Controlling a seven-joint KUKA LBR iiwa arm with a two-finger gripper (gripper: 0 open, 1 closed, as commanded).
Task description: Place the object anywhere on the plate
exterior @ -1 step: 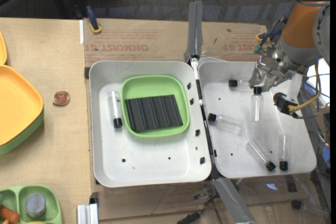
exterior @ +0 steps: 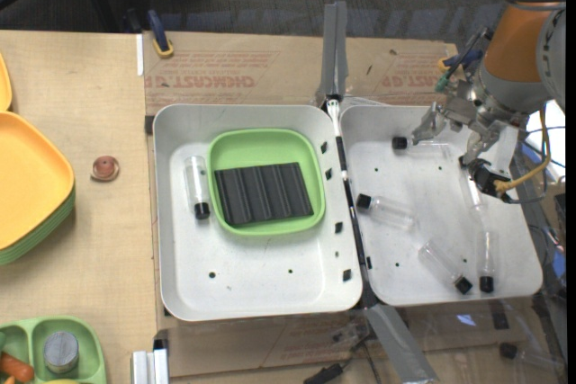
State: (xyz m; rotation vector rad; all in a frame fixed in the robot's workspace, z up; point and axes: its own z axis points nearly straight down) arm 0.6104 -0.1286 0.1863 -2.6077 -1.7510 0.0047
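At the frame's lower left a green divided tray (exterior: 45, 353) is cut off by the edge. In the left bin (exterior: 180, 283) a clear tube (exterior: 195, 184) lies just beside the green plate (exterior: 265, 184), which carries a dark ridged block (exterior: 266, 193). In the right bin (exterior: 504, 283) lie faint clear tubes, hard to make out. At upper right, the gripper (exterior: 454, 139) holds a clear tube (exterior: 416, 138) by one end.

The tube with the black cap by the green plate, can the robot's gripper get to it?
Probably yes. The tube lies in the open on the left bin's floor beside the green plate, nothing over it. The gripper is over the right bin, so it must cross the divider.
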